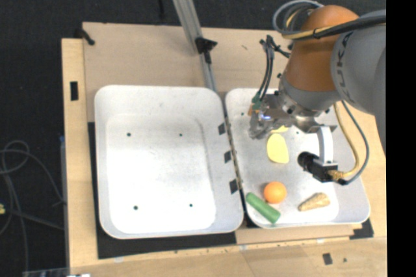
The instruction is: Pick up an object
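From the camera view above the table (pixel 143 54), the arm (pixel 318 61) reaches in from the right and bends down over the far left corner of the right bin (pixel 348 201), its orange band sitting above the wrist. The gripper (pixel 262 121) hangs low there, close to the wall that the right bin shares with the left bin (pixel 162 158). The wrist hardware crowds it from this angle, so I cannot tell whether it is wide or narrow, and I see nothing held in it.

The closest thing to pick is the yellow piece (pixel 277 149). It lies just beside the gripper, toward the near edge of the bin and a little to the right in the picture. It looks apart from the gripper rather than under it. It is a rounded slab whose long axis runs roughly from the far side to the near side, tilted only slightly.

Farther toward the near rim sit the orange ball (pixel 275 192), the green cylinder (pixel 262 209) lying aslant in the near left corner, and the tan wedge (pixel 314 202) to their right. All three are well apart from the gripper.

To my eye the next move turns on a short shift toward the near side to centre over the yellow piece, closing across its narrow width.
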`<state>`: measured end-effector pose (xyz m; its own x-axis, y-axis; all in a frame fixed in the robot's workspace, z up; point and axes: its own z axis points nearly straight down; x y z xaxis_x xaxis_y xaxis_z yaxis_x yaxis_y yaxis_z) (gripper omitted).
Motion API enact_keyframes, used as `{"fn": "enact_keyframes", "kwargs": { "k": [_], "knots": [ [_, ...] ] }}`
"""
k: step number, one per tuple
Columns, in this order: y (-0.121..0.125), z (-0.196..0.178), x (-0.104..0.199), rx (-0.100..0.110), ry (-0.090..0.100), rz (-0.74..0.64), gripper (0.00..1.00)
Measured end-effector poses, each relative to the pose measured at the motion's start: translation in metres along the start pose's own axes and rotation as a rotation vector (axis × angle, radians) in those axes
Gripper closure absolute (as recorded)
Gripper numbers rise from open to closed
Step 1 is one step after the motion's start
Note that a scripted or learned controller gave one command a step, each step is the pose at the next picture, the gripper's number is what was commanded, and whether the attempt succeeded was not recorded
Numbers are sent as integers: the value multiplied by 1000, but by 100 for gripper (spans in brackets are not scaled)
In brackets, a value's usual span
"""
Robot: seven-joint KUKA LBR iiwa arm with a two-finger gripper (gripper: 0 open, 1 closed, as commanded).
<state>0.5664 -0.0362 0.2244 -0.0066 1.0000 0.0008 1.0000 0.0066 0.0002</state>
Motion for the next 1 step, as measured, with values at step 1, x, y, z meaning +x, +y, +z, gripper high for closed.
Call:
{"fn": "enact_keyframes", "kwargs": {
  "k": [1],
  "knots": [
    [5,-9,47,-2,1,-1,100]
  ]
}}
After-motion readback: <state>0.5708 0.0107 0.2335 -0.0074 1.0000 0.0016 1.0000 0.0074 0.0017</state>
